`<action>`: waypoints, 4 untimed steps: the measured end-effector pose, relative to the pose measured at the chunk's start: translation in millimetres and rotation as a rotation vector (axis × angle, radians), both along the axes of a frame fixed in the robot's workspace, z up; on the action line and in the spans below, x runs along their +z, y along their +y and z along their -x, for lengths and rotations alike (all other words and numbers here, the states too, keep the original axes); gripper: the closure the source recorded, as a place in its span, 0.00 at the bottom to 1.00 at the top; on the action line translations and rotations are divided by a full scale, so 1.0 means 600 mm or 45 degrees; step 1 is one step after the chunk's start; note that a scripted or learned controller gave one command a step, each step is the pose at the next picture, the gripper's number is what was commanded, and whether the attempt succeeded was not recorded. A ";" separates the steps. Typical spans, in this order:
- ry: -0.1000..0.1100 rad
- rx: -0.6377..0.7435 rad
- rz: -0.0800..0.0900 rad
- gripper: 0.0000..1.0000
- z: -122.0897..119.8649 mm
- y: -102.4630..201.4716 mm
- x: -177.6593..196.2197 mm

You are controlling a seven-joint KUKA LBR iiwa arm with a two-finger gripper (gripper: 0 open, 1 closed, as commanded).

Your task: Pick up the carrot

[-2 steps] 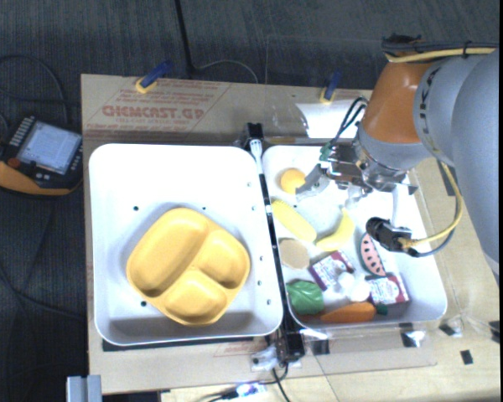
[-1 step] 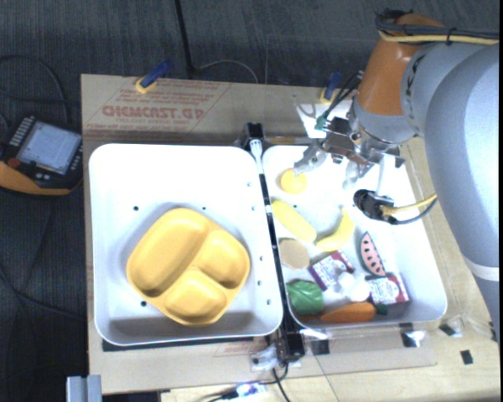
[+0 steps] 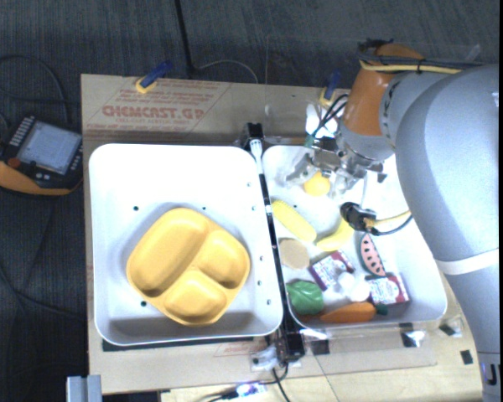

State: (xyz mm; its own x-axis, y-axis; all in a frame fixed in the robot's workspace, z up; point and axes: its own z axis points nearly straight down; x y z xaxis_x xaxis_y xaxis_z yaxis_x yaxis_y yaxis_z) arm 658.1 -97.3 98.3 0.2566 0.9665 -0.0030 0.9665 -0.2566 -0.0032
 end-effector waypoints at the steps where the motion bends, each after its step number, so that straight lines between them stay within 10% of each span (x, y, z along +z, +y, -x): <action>1: 0.000 0.002 0.002 1.00 -0.001 0.000 0.018; 2: -0.031 -0.391 -0.003 1.00 0.097 0.001 -0.011; 3: -0.006 -0.177 -0.006 1.00 0.028 -0.138 -0.014; 4: -0.014 -0.161 -0.022 0.00 0.020 -0.120 -0.012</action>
